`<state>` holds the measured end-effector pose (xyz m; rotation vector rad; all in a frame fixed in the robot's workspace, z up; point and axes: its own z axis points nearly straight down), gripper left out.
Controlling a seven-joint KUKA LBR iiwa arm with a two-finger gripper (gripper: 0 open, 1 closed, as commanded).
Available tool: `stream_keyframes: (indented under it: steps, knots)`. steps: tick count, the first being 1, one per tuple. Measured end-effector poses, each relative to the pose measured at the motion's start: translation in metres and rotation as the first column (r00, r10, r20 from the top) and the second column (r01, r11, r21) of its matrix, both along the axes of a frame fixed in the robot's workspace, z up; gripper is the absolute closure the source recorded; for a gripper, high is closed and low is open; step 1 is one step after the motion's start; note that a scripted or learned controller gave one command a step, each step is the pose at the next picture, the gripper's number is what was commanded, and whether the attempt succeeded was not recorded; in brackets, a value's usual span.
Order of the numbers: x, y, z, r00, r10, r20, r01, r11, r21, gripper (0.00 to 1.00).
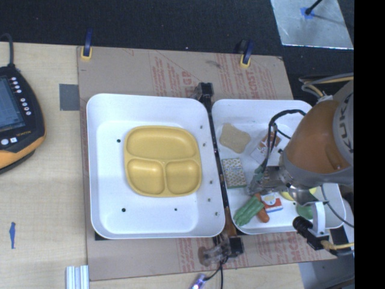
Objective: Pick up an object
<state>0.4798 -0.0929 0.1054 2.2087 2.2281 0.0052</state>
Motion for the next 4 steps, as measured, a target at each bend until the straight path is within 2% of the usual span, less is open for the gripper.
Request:
stream_keyframes:
  steps: [1, 2, 3, 4]
  knots:
    - [0.0, 0.0, 0.0, 1.0, 0.0, 0.0, 0.0, 1.0, 0.0, 0.0]
    - [-0.001, -0.006, -0.011, 1.0, -0.003, 0.0, 0.003, 1.0, 0.0, 0.0]
    - [0.0, -0.008, 0.0, 1.0, -0.002, 0.0, 0.002, 1.0, -0.002, 1.0]
    - [0.065, 0.055, 0.087, 1.0, -0.004, -0.008, 0.004, 1.0, 0.002, 1.0]
